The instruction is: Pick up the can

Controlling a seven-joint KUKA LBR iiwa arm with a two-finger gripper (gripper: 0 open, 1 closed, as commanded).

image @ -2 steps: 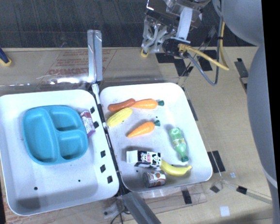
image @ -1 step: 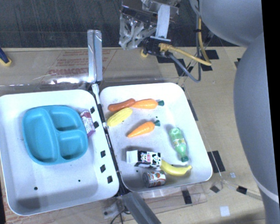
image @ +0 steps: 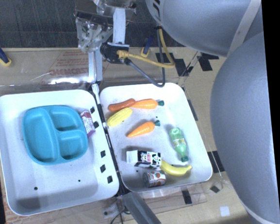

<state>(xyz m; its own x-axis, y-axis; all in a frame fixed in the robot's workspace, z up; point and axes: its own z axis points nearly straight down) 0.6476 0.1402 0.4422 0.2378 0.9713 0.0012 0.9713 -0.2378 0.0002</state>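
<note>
The can (image: 154, 178) is small, silver with a red and white label. It lies on its side at the front edge of the right bin (image: 192, 129), between a banana (image: 176, 168) and the bin's front wall, just below a cow-patterned carton (image: 146, 157). My gripper (image: 92, 36) hangs at the top of the view, beyond the far rims of both bins and over their dividing line. It is far from the can, and nothing shows in it.
The right bin also holds two carrots (image: 141, 129) (image: 144, 104), a sausage (image: 121, 105), a corn cob (image: 119, 116) and a green bottle (image: 178, 141). The left bin (image: 20, 192) holds a blue divided tray (image: 55, 133) and a small maroon packet (image: 87, 122). The large grey arm fills the right side.
</note>
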